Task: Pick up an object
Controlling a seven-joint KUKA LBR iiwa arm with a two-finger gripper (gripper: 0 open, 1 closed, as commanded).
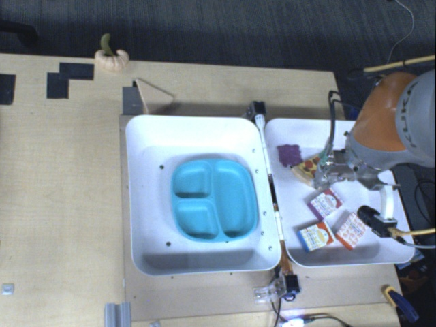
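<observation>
tool (325,171) above yellow item (304,169), purple block (289,154) beside

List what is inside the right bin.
The right bin holds a purple object, three small printed packets and a yellowish item partly covered by the gripper.

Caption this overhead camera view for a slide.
KUKA gripper poised over small items in right bin; blue divided plate in left bin.

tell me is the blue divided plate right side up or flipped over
Right side up. The blue divided plate lies flat in the left bin, its three compartments facing the camera as hollows.
</observation>
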